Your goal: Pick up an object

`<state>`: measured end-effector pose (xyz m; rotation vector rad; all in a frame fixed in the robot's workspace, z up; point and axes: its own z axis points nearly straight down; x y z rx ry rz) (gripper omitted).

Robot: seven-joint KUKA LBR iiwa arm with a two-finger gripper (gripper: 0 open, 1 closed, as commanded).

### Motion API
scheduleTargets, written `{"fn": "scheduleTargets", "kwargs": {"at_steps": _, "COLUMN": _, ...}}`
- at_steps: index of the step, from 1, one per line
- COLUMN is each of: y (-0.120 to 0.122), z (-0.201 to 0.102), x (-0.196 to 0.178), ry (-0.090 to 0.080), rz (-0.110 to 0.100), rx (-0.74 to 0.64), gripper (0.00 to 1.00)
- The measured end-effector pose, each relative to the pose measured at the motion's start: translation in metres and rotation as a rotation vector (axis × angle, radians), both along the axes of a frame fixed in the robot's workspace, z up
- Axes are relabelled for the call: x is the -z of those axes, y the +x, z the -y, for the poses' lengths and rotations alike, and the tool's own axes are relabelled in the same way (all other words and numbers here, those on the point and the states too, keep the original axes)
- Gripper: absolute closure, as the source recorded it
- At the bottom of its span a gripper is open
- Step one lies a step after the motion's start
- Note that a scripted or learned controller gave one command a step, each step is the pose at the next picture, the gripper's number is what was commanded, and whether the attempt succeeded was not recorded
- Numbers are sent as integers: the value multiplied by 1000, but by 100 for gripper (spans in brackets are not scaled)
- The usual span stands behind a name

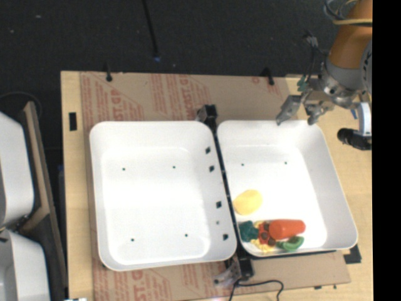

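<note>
While the empty pincer (298, 113) hangs spread wide beyond the right bin's (326, 168) far rim, nothing is picked.

The grey arm (351, 36), banded in orange above the wrist, is seen reaching in above the far right corner of the right bin (313, 137). Its end effector (296, 116) is held over that bin's far rim, both fingers spread apart and pointed downward with nothing between them.
</note>
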<state>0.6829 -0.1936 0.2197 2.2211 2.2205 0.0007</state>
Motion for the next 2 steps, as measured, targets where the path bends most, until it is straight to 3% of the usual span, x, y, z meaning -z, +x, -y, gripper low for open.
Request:
{"fn": "scheduleTargets", "kwargs": {"at_steps": 1, "y": -66, "z": -49, "x": 33, "ry": 1, "rz": -3, "rx": -2, "gripper": 0}}
{"fn": "scheduleTargets", "kwargs": {"at_steps": 2, "y": -155, "z": -83, "x": 59, "ry": 1, "rz": -4, "rx": 0, "gripper": 0}}
